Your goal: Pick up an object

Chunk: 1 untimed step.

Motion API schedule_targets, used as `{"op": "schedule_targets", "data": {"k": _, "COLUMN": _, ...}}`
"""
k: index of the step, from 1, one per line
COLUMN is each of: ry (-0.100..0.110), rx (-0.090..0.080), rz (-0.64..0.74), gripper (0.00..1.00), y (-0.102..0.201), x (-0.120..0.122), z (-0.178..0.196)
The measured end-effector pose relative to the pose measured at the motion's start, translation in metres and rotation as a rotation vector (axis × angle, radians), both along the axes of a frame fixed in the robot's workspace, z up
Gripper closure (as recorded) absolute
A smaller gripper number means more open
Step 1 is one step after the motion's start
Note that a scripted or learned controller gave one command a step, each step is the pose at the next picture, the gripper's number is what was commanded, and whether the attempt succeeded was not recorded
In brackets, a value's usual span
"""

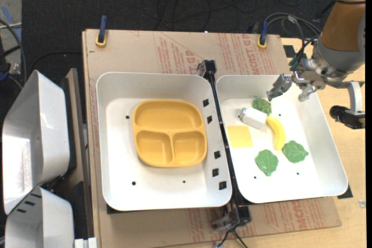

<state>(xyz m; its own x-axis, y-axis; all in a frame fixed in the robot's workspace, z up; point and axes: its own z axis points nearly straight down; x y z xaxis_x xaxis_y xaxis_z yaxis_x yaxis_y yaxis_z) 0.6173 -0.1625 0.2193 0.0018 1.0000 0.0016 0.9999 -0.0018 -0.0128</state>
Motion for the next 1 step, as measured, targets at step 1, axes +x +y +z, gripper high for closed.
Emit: {"op": "schedule_targets", "data": {"k": 1, "ry": -0.013, "rx": -0.002, "rz": 0.003, "gripper": 0.00, "y": 0.0004, "x": 0.0028, "z": 0.0076}}
